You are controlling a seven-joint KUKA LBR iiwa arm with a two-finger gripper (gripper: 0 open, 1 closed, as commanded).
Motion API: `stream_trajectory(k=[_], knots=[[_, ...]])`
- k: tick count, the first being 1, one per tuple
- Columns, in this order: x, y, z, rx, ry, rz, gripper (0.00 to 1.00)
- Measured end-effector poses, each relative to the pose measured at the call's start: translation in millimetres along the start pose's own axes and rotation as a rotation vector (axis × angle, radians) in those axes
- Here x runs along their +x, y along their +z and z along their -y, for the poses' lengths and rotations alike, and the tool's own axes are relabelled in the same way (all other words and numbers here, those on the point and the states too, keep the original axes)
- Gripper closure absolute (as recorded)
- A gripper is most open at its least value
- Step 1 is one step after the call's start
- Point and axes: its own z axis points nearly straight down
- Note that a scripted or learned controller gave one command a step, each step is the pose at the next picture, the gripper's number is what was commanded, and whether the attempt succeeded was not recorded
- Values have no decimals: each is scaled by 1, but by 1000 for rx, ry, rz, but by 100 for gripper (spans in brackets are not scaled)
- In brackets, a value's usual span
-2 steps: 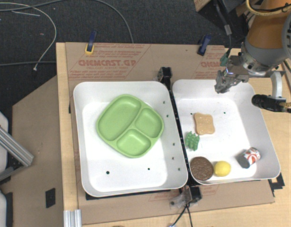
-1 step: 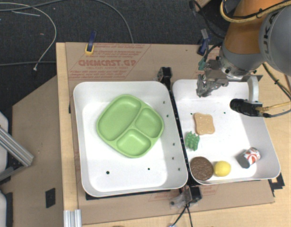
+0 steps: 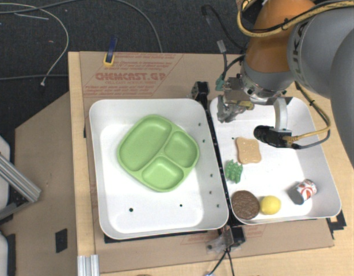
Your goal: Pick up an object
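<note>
The jaws (image 3: 228,112) hang low over the far left corner of the right bin (image 3: 320,171), close against the wall it shares with the left bin (image 3: 102,154); whether they stand open or closed cannot be told from this slanted view, and nothing shows between them. That corner looks bare, so the likeliest failure is a closing on nothing, or the jaws scraping the bin wall or the divider. The nearest candidate, a tan toast-shaped piece (image 3: 248,150), lies just toward the camera from the jaws; it is flat, and a flat thing may slip out of a two-finger pinch. A black cable (image 3: 292,137) loops from the wrist over the bin and could drag across the toast. By count, the right bin holds five things: one toast piece, one green broccoli-like toy (image 3: 233,171), one brown round disc (image 3: 245,204), one yellow ball (image 3: 270,204) touching it, and one red-and-white can (image 3: 304,191). The left bin holds one green divided plate (image 3: 158,152). There are two bins on the desk (image 3: 79,223).
</note>
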Motion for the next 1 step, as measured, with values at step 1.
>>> stream_trajectory(k=[1], knots=[[55, 7, 9, 0, 0, 0, 100]])
